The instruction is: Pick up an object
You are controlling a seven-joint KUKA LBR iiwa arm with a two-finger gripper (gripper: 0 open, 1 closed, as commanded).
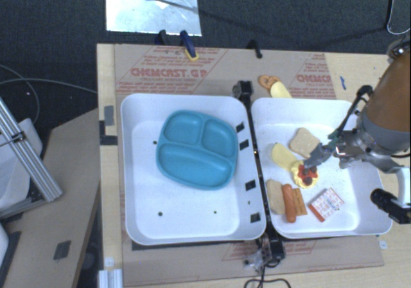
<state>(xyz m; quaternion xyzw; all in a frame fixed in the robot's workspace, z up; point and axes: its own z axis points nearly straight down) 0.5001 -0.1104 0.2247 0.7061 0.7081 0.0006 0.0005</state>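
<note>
The right bin [359,222] holds several toy foods: a tan bread slice [303,141], a yellow piece [280,154], a red and yellow piece [307,179], a hot dog [290,204] beside a pale bun [275,195], and a red and white packet [326,204]. My gripper [313,162] reaches in from the right and sits low over the red and yellow piece, just right of the yellow piece and below the bread slice. Its tip overlaps the top of the red piece.
The left bin [138,216] carries a blue divided plate [196,149]. A black divider [252,152] runs between the bins. Behind the right bin, a yellow toy [280,90] and an orange one [266,80] lie on the cardboard. A blue and yellow clamp [188,46] sits at the back.
</note>
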